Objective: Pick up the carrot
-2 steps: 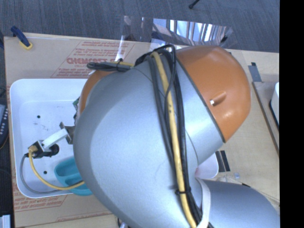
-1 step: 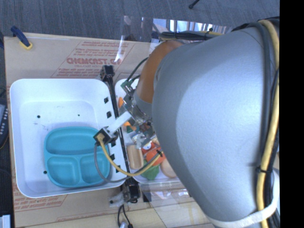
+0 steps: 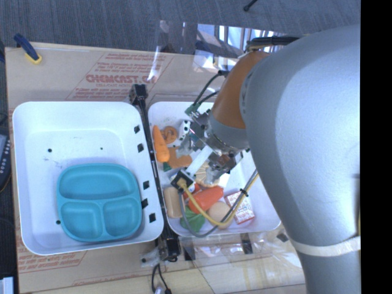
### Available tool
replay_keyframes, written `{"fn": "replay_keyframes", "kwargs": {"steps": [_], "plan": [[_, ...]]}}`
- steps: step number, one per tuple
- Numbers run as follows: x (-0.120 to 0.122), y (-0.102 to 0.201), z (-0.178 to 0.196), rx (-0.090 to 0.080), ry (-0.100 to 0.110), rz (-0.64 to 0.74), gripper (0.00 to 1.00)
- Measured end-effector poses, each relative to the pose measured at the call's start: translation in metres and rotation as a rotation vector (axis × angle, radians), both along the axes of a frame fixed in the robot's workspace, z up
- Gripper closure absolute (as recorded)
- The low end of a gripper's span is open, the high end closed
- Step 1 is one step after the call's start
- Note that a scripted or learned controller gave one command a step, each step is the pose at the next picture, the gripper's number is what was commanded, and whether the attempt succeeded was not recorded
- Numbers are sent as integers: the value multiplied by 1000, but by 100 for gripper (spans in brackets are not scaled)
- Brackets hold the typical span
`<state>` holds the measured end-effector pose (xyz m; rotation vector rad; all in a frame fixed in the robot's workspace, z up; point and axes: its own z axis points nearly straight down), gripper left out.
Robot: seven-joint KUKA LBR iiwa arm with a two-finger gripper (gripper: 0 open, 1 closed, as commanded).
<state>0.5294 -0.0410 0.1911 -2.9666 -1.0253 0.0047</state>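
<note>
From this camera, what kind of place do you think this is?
Probably a robot test bench in a lab, not a kitchen: two white bins sit side by side on cardboard, a grey arm reaches into the right bin over toy food, and the left holds a blue tray.

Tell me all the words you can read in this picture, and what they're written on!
"CHEMCAST": big red letters on the brown protective sheet behind the bins.
Smaller red lines around that word on the same sheet: too blurred to read.
Small red and white packet in the right bin: it has print, but too small to read.
</note>
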Motion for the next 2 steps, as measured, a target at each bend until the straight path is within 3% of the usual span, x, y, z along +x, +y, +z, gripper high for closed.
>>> {"fn": "replay_keyframes", "kwargs": {"steps": [1,2], "plan": [[15,-65,-49,0,6,-171,0],[78,-56,-99,0,0,-272,0]]}}
